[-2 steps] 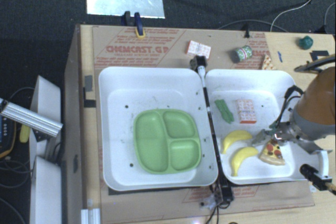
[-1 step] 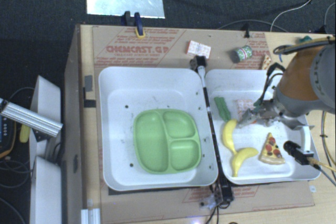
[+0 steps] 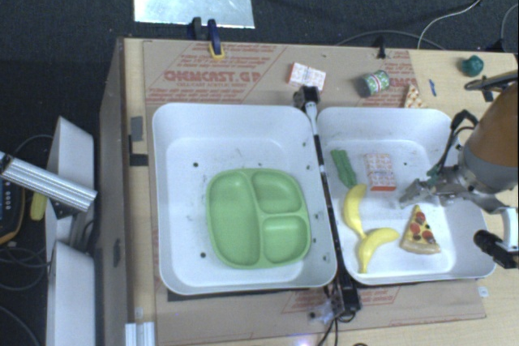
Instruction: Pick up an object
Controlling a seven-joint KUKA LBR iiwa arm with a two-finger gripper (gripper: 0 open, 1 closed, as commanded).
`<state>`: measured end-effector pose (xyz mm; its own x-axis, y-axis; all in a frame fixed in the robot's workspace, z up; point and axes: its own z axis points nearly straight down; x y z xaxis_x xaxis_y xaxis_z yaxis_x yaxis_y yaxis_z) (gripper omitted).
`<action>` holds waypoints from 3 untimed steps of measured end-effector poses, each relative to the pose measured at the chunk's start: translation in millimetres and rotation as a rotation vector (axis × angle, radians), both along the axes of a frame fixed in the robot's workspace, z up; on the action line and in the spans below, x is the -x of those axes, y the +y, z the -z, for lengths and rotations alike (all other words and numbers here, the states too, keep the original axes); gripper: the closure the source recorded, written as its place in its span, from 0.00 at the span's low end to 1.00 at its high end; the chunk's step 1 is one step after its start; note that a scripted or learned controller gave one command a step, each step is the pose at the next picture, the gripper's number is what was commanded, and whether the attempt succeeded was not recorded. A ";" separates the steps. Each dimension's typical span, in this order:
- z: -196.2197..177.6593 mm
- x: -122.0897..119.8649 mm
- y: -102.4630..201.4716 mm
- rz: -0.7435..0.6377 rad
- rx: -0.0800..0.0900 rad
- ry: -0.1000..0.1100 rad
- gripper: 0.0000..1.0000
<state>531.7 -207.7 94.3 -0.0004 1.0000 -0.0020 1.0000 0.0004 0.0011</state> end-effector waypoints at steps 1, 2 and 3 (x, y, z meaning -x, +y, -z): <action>10.1 42.5 43.7 -0.001 -0.002 0.000 0.00; -40.3 -17.6 88.7 -0.004 -0.002 -0.003 0.00; 10.8 -12.9 125.4 -0.003 -0.003 0.002 0.00</action>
<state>544.5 -82.3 83.6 -0.0036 1.0000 0.0010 1.0000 0.0036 -0.0008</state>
